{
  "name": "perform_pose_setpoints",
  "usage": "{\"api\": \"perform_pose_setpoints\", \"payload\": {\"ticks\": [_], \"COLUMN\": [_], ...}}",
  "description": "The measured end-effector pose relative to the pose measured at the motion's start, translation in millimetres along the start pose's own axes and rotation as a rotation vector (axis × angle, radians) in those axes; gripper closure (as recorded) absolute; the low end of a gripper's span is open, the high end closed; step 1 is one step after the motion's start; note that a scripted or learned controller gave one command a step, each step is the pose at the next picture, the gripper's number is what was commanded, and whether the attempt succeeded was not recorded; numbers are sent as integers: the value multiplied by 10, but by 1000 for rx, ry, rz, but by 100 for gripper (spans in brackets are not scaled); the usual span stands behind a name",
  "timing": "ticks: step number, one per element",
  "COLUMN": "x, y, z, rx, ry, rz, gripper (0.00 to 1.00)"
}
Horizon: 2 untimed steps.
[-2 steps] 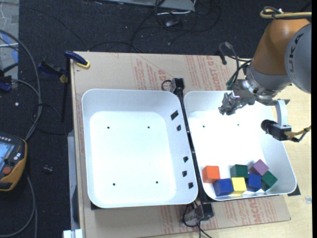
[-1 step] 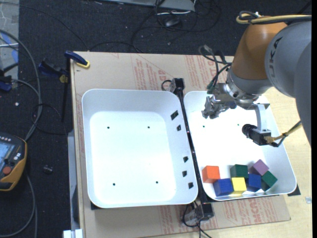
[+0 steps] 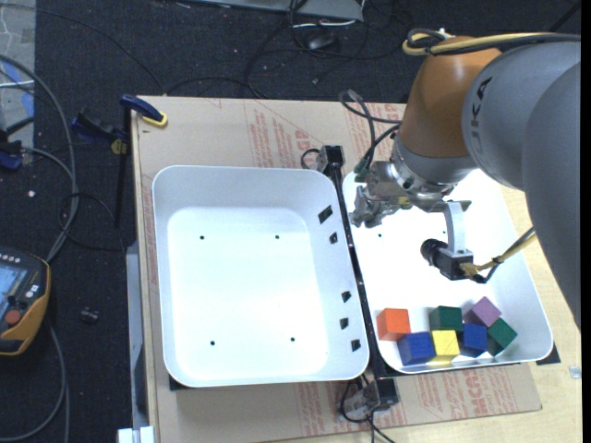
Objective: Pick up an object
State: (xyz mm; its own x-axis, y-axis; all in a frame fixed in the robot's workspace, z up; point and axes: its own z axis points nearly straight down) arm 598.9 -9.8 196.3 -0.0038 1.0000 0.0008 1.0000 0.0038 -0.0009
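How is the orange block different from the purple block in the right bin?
The orange block stands apart at the left end of the cluster, while the purple block sits on the right, pressed against the other blocks. The orange block lies square to the bin edge; the purple block is turned at an angle. Both are small cubes near the bin's front edge.

We see open floor across the left bin; blocks crowd the right bin's near edge.
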Motion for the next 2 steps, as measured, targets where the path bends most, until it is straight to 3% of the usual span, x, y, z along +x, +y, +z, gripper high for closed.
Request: {"api": "perform_pose_setpoints", "payload": {"ticks": [2], "x": [1019], "y": [-214], "z": [-320], "rx": [-1], "ry": [1], "rz": [-1], "gripper": [100]}}
